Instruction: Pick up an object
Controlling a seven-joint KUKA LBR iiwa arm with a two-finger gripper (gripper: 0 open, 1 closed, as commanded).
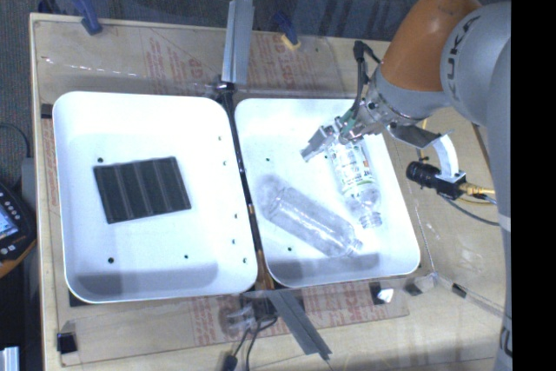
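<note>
Camera view: two shallow white bins stood side by side on a pale wooden bench. The left bin was of smooth white plastic with rounded corners and small dark holes in its floor. It contained one item, a flat, dark grey ribbed panel, rectangular, lying slightly askew near the bin's middle.

The right bin, of the same make, contained two clear plastic bottles. The larger bottle lay on its side across the lower half of the floor, transparent and unlabelled, its length running from the upper left towards the lower right. The smaller bottle carried a white label with green and red print and lay nearly parallel with the bin's right wall, its lower end just beside the larger bottle's right end.

The grey arm, with its orange band, reached in from the right. The gripper sat low over the upper part of the right bin, directly at the top end of the labelled bottle. Whether its fingers were spread or pressed together could not be determined, nor whether it touched the bottle.

A grey metal bar stood at the top of the seam between the bins.
</note>
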